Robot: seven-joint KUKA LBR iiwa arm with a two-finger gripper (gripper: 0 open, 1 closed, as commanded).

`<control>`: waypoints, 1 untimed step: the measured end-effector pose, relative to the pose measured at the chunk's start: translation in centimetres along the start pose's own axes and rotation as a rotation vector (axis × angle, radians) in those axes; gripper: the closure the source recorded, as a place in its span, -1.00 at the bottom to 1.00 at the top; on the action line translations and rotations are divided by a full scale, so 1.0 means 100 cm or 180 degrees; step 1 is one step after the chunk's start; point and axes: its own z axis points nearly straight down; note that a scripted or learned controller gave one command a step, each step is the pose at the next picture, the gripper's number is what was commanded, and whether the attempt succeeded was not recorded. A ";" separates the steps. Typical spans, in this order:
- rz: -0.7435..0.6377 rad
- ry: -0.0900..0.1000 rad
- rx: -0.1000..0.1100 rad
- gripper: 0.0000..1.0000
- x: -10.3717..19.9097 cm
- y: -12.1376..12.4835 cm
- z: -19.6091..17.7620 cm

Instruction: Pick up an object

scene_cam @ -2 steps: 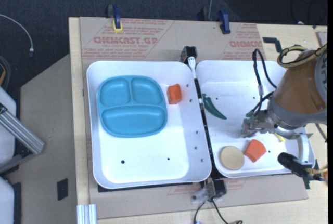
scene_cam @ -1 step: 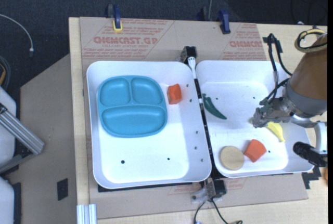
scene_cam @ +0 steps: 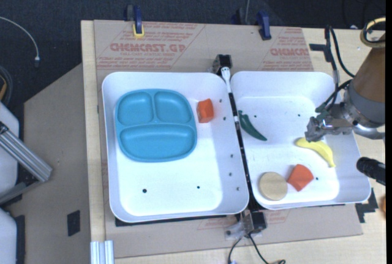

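My gripper (scene_cam: pixel 317 130) hangs low over the right side of the right bin (scene_cam: pixel 275 88). It is just above the left end of a yellow banana (scene_cam: pixel 320 150), close to it or touching it. A red block (scene_cam: pixel 300 176) and a tan round disc (scene_cam: pixel 272 186) lie near the bin's front edge. Further left, a green pepper (scene_cam: pixel 251 127) lies by the divider. Nothing shows as lifted off the bin floor.
The left bin (scene_cam: pixel 171 195) holds a blue divided plate (scene_cam: pixel 156 124) and a small orange thing (scene_cam: pixel 206 110) beside it. The arm comes in from the right over the right bin's rim.
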 end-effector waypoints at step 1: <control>-0.0001 0.0001 -0.0001 1.00 0.000 0.002 -0.050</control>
